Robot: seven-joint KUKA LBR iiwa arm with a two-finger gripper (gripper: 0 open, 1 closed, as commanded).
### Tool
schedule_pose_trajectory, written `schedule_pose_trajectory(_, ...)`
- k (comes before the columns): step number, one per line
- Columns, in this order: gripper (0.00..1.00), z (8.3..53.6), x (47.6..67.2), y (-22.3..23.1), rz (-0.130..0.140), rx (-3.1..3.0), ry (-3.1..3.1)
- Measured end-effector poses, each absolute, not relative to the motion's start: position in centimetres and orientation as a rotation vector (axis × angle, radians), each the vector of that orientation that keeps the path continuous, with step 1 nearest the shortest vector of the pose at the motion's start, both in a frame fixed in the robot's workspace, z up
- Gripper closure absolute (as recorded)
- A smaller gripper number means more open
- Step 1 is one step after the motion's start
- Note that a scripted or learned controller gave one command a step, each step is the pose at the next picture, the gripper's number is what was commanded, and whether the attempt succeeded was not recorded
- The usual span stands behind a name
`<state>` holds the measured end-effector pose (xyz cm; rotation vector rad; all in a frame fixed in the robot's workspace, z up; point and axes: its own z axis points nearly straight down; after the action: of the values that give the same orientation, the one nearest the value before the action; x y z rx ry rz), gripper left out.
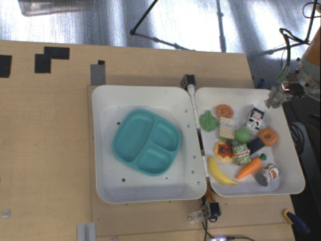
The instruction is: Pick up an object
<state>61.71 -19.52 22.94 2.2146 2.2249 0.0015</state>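
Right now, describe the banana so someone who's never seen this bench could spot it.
Look in the right white bin, the one crowded with toy food. Go to its lower left corner, beside the divider: the banana lies there, below the other toys. It is the only long, curved, plain yellow piece.

Arm (312, 59) cut off by right edge.

Grey arm reaching in from the right, gripper (275, 98) low at its end — tilted leftward

No text can be read: markings on the small carton (255, 118) and can (269, 174) are too blurred.
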Motion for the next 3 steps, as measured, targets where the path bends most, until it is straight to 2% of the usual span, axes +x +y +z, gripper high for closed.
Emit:
schedule_pose_trajectory(1, 0.00, 11.1, 61.0, -16.2, 0.017, 2.202, 2.211)
schedule_pose_trajectory(2, 0.00, 11.1, 60.2, -16.5, 0.017, 2.199, 2.208)
schedule_pose_trajectory(3, 0.00, 10.9, 67.0, -17.8, 0.004, 2.210, 2.226)
